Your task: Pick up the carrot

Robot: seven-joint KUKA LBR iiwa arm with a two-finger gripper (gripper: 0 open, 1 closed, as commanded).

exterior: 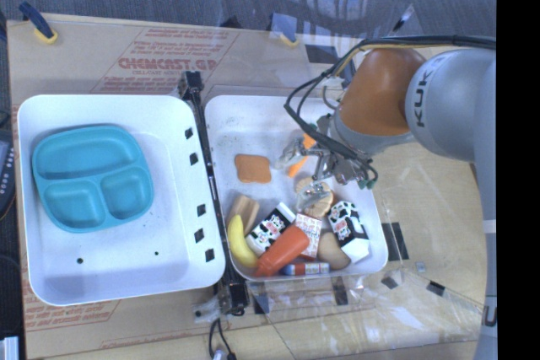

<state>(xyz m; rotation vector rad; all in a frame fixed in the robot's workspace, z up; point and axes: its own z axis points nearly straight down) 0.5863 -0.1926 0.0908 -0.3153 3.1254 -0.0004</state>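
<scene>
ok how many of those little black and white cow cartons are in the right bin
2. One cow carton lies mid-pile beside the banana, just above the carrot. The other cow carton sits at the pile's right, below the gripper. More may be buried underneath.

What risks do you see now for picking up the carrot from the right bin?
1. The carrot lies packed among a banana, two cow-print cartons and a marker, so the fingers may catch a neighbour instead.
2. The gripper is above other items further back in the bin, not above the carrot; closing here would likely miss it.
3. The carrot is close to the bin's front wall, leaving little room.
</scene>
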